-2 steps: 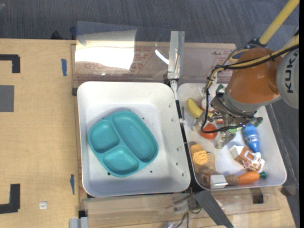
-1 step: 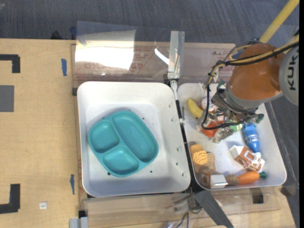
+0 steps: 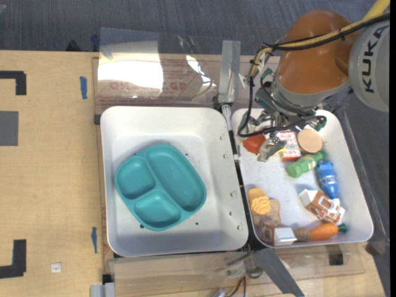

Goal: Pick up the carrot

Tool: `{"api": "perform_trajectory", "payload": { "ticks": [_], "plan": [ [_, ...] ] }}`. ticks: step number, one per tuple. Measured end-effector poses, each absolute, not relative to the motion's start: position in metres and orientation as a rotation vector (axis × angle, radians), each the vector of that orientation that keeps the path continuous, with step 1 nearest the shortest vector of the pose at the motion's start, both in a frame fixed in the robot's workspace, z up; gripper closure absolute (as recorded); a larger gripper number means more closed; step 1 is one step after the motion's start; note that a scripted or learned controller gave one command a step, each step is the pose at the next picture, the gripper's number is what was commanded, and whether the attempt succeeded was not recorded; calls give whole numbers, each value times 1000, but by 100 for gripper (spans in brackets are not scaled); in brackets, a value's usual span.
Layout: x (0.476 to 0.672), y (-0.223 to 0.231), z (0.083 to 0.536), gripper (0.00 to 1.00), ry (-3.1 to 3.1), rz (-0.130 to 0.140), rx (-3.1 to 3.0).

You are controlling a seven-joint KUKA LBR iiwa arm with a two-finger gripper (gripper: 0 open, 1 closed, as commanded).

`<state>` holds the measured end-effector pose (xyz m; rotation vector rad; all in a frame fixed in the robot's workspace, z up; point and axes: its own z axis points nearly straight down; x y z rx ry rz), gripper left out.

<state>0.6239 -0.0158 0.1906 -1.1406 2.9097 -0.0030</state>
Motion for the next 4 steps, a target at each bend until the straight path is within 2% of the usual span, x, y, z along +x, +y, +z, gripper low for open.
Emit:
{"api": "perform_trajectory", "payload": {
  "ticks": [1,2,3,4],
  "plan": [
    [624,-17,198,100,2911,-2,-1131],
    [534,3,195,100,2990,2,-951],
    [489,24,317,100,2852,-7,-1282],
    [527,76,189,100,2995,6,-963]
  ]
}}
